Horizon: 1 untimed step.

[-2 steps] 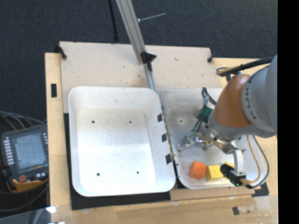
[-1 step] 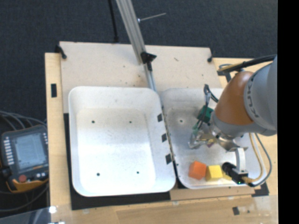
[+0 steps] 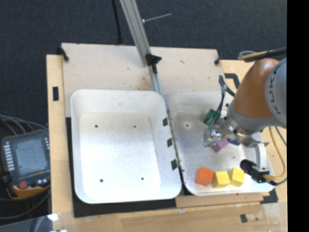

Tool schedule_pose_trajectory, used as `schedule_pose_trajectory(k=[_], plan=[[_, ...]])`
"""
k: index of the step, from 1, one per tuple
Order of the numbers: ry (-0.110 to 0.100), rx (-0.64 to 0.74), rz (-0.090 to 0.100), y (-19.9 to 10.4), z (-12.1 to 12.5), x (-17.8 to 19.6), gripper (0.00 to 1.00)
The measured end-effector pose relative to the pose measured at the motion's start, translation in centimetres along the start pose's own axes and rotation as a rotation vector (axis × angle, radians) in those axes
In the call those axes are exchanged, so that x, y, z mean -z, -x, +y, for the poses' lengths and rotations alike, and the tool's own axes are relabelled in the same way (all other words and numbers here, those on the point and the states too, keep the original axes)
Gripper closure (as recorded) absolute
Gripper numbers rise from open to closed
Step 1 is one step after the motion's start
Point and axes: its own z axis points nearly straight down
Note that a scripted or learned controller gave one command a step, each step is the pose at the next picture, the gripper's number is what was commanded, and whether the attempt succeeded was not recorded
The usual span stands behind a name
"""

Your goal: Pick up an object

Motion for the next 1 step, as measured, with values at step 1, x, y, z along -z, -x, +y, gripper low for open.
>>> schedule_pose_trajectory(k=[1], plan=[[0.001,0.001,0.0,-0.18,-0.44,6.1,1.0]])
